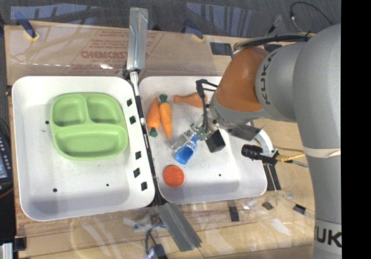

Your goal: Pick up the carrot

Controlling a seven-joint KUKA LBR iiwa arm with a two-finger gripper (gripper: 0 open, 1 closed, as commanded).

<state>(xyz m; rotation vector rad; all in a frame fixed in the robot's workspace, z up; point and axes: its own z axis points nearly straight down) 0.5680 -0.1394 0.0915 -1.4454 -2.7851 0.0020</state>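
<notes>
Left bin (29, 194): green divided plate (88, 124). Right bin (249, 179): two carrots (160, 117), orange ball (173, 175), blue object (185, 154). Tool (200, 134) state: cannot tell.

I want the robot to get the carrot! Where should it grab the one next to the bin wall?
Probably around the middle of the carrot, coming straight down from above. It lies flat and lengthwise, green tip toward the camera, between the bin wall and a second carrot. The fingers should close across its narrow width, though the gaps on both sides look tight.
</notes>
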